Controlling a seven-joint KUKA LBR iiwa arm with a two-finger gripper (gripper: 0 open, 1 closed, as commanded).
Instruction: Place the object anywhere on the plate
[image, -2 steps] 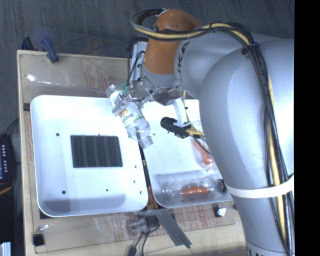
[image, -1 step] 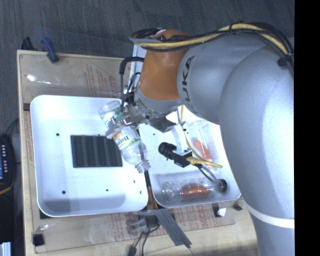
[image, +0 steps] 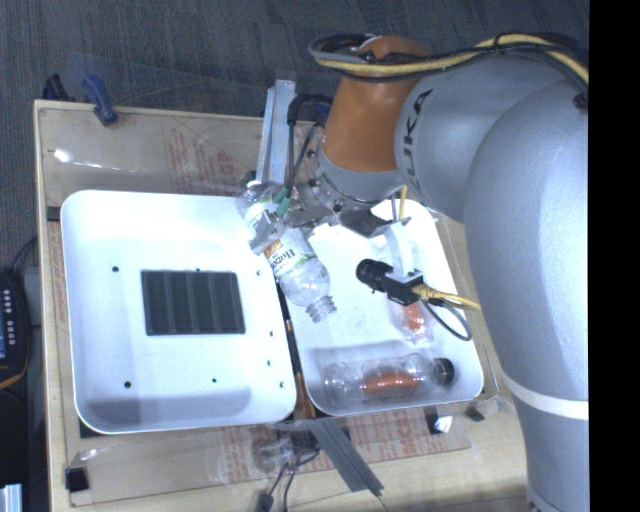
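From my desk the arm (image: 500, 150) takes up most of the right side, reaching in with its orange band just behind the gripper (image: 290, 212). The gripper sits over the seam where the two bins meet. The left bin (image: 100, 250) spreads away to the gripper's left, and the right bin (image: 345, 330) lies under and behind it. The plate (image: 193, 302), a dark ribbed rectangle, lies flat in the middle of the left bin, off to the gripper's left and a little toward the near edge, well apart from it. The clear bottle (image: 297, 268) I take to be the object. It is right at the gripper, tilted, with its wide end up against the tool and its neck slanting down over the bins' shared rim. I cannot tell whether the gripper is clenched on it or merely touching, as the blur and the wrist hide the contact. I judge the step in hand to be the carry across, so I would first confirm the bottle comes up with the tool and clears the rim. Then I would travel left until its middle is over the ribs, lower it close and only then let go, since a round bottle dropped from height will roll off. A second bottle (image: 385, 378) lies well behind and below the gripper and should be left alone.
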